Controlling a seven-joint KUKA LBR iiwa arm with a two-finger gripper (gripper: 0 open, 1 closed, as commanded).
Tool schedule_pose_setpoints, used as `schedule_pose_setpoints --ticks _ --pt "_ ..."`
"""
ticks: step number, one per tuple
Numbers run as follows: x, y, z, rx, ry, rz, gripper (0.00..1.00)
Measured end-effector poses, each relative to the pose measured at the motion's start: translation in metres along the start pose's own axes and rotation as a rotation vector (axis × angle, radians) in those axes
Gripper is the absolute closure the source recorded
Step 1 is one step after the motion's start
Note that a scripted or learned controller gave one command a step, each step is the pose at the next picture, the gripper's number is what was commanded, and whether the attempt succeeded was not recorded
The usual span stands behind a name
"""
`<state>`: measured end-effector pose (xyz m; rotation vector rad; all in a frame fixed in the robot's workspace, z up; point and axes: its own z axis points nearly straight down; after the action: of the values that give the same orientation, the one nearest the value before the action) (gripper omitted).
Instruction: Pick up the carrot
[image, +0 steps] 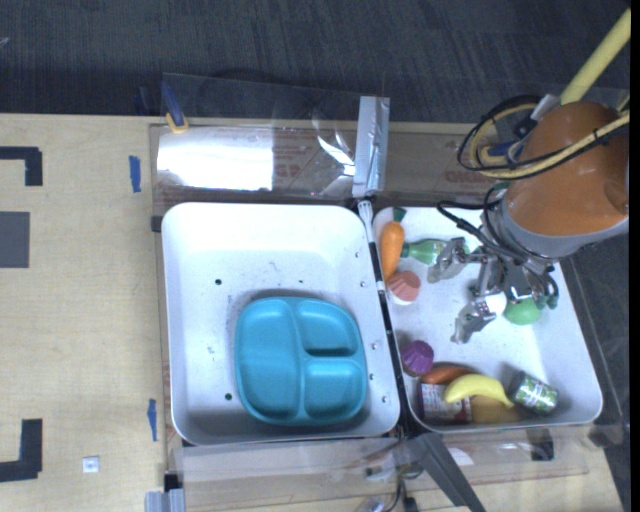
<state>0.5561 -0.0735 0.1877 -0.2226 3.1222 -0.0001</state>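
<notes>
Carrot (391, 247) is seen lying against the divider wall of the right bin (580, 370), near the bin's far corner, with its green top pointing away from the pink round item (405, 287) that touches its lower end. The gripper (466, 293) is held over the middle of the bin, well apart from the carrot, and its fingers are spread with nothing between them. For a good grasp, the fingers should probably be turned across the carrot's short width and lowered at its middle. Care is needed, because the wall leaves little room for one finger.
</notes>
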Motion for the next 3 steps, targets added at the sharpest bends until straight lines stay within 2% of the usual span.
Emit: schedule_pose_setpoints --ticks 1,2,3 --pt "-0.02 -0.039 0.073 -0.004 0.007 -0.41 0.0" --pt "0.027 -0.043 0.1 -0.003 0.003 -0.706 0.0" --pt "0.072 -0.056 0.099 -0.002 0.002 -1.081 0.0"
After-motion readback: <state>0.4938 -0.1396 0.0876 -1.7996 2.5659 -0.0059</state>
